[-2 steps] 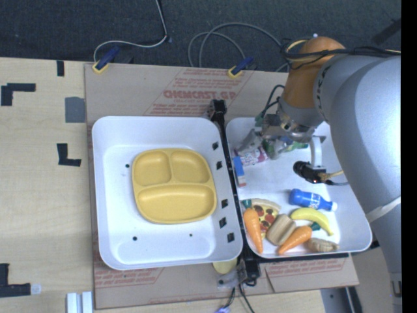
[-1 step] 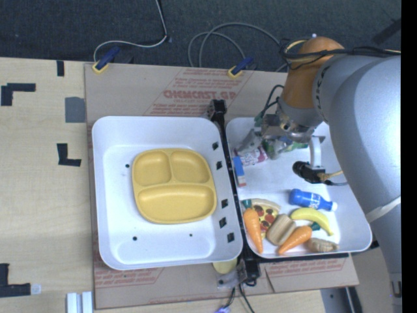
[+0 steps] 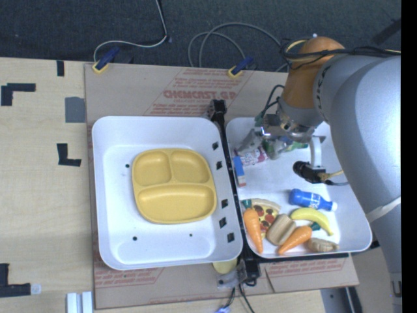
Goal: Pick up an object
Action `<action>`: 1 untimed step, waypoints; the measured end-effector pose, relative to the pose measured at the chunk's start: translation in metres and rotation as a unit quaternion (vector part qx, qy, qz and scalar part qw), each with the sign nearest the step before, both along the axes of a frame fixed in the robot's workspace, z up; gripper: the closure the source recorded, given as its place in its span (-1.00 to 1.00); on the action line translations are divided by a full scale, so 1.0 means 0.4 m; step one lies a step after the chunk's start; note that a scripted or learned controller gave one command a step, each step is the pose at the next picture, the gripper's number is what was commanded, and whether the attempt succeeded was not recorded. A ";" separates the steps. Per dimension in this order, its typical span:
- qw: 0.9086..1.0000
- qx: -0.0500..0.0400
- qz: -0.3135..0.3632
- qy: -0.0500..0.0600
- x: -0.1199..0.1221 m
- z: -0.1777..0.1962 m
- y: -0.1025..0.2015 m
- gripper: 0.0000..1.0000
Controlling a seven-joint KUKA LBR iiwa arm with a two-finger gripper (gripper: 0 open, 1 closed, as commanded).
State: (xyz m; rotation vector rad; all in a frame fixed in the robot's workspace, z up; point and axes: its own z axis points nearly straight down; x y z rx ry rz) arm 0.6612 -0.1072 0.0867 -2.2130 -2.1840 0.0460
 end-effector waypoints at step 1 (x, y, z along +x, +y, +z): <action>1.000 -0.002 -0.001 -0.001 0.000 0.000 0.003 -1.00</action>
